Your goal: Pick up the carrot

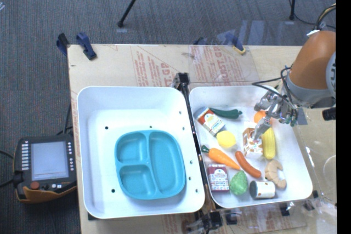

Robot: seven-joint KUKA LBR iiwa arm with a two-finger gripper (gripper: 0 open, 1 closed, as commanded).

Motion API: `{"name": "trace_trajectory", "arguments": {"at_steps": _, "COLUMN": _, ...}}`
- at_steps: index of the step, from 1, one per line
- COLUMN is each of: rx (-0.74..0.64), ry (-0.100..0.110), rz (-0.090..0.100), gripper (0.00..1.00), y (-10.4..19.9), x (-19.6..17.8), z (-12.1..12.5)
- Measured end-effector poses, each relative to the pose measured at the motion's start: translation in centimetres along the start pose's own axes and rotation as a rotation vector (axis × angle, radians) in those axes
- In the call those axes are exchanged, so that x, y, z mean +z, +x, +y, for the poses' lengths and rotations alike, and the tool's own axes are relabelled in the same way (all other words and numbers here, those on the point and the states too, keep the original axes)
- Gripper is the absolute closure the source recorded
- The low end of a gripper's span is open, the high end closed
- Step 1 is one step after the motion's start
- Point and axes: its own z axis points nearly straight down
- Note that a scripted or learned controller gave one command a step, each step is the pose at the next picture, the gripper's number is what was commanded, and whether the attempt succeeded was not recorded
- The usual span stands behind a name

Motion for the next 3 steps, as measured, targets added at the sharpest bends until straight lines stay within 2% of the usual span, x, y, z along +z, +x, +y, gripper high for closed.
{"name": "trace_trajectory", "arguments": {"at_steps": 1, "rx": 0.254, "ry": 0.003, "rz": -0.004, "gripper": 0.00, "y": -0.7, "x": 0.0, "z": 0.1}}
{"name": "trace_trajectory", "arguments": {"at_steps": 2, "rx": 0.447, "ry": -0.005, "rz": -0.016, "gripper": 0.00, "y": 3.1, "x": -0.1, "z": -0.7}}
{"name": "trace_trajectory", "arguments": {"at_steps": 3, "rx": 0.563, "ry": -0.009, "rz": -0.014, "gripper": 0.00, "y": 3.6, "x": 0.0, "z": -1.3}}
